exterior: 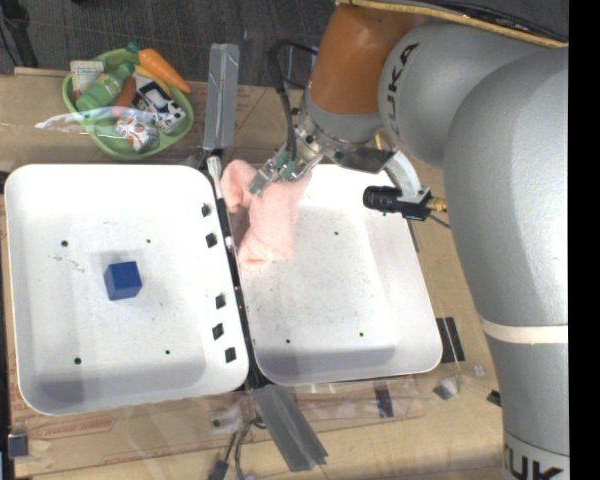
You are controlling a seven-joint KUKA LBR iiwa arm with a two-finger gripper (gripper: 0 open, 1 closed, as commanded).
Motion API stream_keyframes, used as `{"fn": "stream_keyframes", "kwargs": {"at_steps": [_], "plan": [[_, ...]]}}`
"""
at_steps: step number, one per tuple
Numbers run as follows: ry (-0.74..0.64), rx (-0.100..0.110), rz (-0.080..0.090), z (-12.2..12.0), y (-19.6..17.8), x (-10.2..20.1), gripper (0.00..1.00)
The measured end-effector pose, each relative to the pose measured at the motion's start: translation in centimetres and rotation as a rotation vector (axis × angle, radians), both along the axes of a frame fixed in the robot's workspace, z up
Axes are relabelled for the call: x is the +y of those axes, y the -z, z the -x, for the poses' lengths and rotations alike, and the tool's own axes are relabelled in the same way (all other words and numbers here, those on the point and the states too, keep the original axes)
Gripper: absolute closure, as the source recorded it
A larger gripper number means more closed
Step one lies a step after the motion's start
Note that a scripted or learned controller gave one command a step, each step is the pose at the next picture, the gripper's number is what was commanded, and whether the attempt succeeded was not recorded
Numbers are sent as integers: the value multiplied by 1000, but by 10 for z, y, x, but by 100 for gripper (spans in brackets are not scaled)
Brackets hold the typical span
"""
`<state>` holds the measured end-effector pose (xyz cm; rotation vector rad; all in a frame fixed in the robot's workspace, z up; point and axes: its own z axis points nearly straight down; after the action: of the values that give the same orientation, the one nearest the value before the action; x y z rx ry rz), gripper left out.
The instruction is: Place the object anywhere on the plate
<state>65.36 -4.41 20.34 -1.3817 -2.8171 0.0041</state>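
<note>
Currently, left to right:
green bowl (130,146): back left on the bench, beyond the bins; holds a carrot (163,66) and other small items.
left bin (40,228): blue cube (123,280) lying left of centre.
pink cloth (265,218): far left part of the right bin (380,298), draped from the back edge down beside the divider.
gripper (288,164): at the cloth's top edge; jaws clamped on a fold of the cloth.
arm (460,98): reaching in from the right.
</note>
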Motion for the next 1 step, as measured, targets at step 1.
{"fn": "stream_keyframes", "kwargs": {"at_steps": [1], "plan": [[-5, 0, 0, -1, -26, 1, 100]]}}
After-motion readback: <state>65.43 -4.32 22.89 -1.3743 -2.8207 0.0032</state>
